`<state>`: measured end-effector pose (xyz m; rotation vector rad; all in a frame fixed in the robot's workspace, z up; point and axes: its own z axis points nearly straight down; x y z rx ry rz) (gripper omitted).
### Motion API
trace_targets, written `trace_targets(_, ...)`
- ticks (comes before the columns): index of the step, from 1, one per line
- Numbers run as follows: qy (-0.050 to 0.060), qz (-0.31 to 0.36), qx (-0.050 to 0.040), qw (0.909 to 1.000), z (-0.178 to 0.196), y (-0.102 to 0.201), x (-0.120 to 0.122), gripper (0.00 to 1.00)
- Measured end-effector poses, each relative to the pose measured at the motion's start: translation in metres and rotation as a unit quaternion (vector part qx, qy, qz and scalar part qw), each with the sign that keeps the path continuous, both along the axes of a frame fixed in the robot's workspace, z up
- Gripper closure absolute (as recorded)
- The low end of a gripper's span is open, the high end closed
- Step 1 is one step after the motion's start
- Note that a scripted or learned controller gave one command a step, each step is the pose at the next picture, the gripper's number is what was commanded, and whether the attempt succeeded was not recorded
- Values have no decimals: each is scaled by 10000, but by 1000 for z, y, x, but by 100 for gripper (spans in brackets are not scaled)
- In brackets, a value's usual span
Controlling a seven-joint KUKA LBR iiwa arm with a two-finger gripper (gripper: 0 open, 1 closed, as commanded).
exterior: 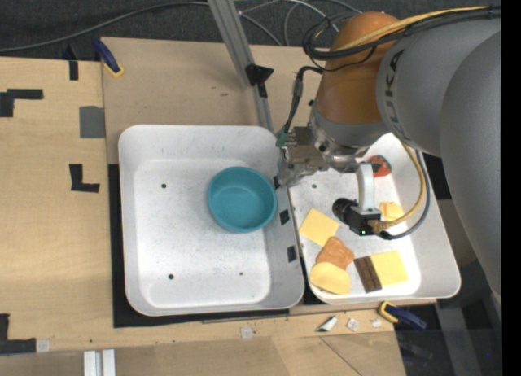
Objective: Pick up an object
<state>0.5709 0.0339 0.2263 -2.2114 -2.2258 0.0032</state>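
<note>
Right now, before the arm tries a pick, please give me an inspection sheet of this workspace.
Surface: wooden bench, left bin and right bin side by side.
Job's things: teal bowl in left bin; yellow square, orange-brown piece, yellow lump, brown bar, yellow block in right bin.
Clutter: black tape marks on the bench; blue clamp at its far corner.
Tool: low at the wall between the bins, beside the bowl; grip state unclear.
Cables: dark cables on the floor behind the bench.
Surroundings: grey pole slanting over the far edge.

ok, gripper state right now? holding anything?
Grey two-finger gripper: cannot be told; it sits at the rim of the shallow white bin holding the round teal bowl; nothing seen held.
</note>
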Motion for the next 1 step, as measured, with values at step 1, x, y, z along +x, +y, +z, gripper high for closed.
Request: trace_targets(1, 1, 3, 0, 10000, -3, 54, -28, 100)
